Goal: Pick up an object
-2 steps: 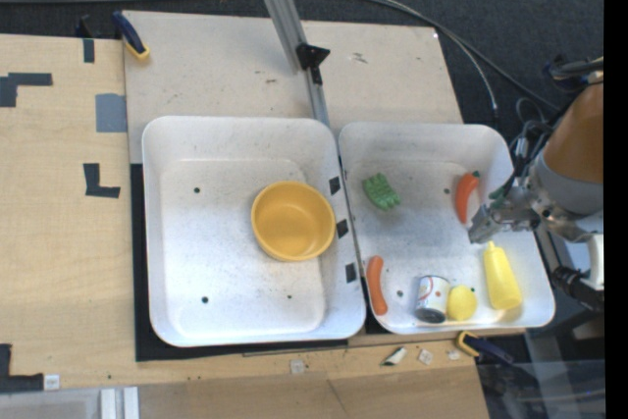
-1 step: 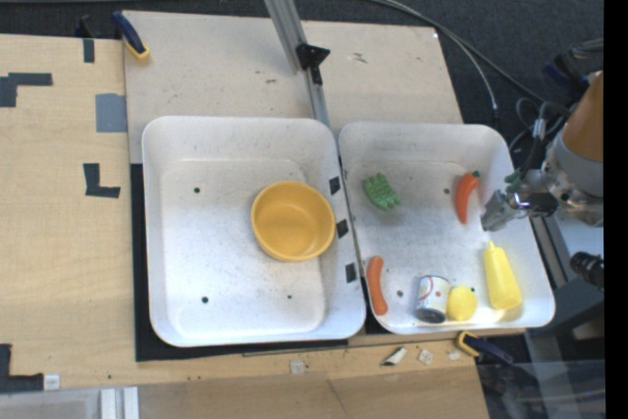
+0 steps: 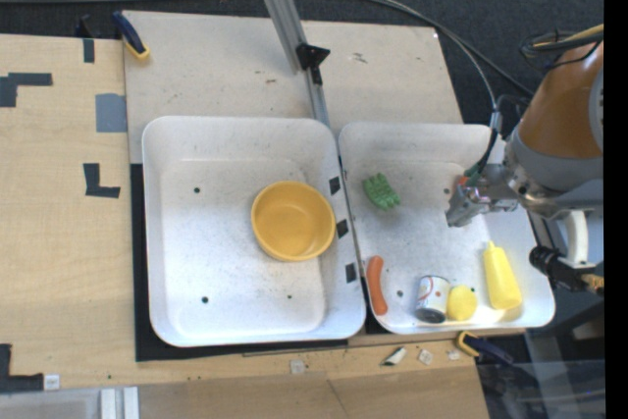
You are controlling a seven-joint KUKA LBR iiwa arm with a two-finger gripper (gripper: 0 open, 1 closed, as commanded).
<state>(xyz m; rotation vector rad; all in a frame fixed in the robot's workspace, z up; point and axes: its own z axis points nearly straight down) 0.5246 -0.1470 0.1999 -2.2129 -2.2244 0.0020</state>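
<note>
The grey arm with its orange band (image 3: 559, 108) reached in from the right, and its two-finger gripper (image 3: 469, 207) hung over the right-hand shallow white bin (image 3: 412, 137), toward that bin's right side. I could not tell how the tool stood, open or closed, and I saw nothing clearly held in it.

Under and around it lay the things it might pick. A small green knobbly toy (image 3: 381, 190) sat in the upper left part of that bin, well apart from the gripper. Along the bin's front edge were a slim orange carrot-like stick (image 3: 376, 285) by the left wall, a short silver-and-white can lying on its side (image 3: 430, 297), a small round yellow lemon-like object (image 3: 461, 304) touching the can's right side, and a long yellow corn-shaped piece (image 3: 500, 276) lying just to the right again, near the bin's right wall and below the gripper.

The left-hand white bin (image 3: 177, 152) held a round yellow plastic bowl (image 3: 291, 220), upright, toward its right side.

A slanted grey metal pole (image 3: 280, 0) crossed the bench from the top down to the seam between the bins. A dark cable (image 3: 461, 44) curved over the bench behind the right bin toward the arm.
</note>
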